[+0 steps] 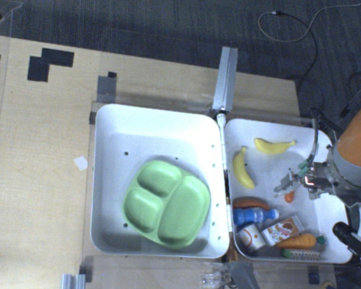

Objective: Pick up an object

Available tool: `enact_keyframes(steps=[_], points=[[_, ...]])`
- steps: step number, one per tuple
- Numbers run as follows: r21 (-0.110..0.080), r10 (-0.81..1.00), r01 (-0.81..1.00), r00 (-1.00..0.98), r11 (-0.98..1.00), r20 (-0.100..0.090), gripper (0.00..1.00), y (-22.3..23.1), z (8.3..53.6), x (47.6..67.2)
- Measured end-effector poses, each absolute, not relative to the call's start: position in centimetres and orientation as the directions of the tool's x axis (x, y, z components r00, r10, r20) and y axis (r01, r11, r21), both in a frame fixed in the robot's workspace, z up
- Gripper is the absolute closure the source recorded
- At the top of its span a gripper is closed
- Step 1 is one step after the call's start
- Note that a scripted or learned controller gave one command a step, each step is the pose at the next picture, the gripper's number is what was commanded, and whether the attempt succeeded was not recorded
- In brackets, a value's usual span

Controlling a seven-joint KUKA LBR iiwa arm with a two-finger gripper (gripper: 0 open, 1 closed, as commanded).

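My gripper (293,181) hangs over the middle right of the right bin (325,224), reaching in from the right. Just below it lies a small orange-red piece (289,197), and I cannot tell whether the two touch. One yellow banana (274,145) lies near the bin's far wall and a second banana (243,169) lies along its left side. At the near end sit a blue bottle (256,216), a brown-red item (251,203), a small can (251,237), a red and white carton (281,231) and an orange carrot (303,241).
A green divided tray (167,203) lies in the left bin (112,166), toward its near right corner. A metal divider post (225,81) stands between the bins at the back. Cables trail across the dark floor (180,13) behind the bench.
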State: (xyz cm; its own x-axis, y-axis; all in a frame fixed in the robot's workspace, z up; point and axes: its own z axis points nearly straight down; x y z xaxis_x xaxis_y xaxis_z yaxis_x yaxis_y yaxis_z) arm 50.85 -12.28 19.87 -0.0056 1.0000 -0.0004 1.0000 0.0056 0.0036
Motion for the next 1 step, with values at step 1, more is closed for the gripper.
enact_keyframes(steps=[1], points=[[0.023,0.975,0.975,-0.222,0.222,-0.010,0.00,-14.51,10.42,55.72]])
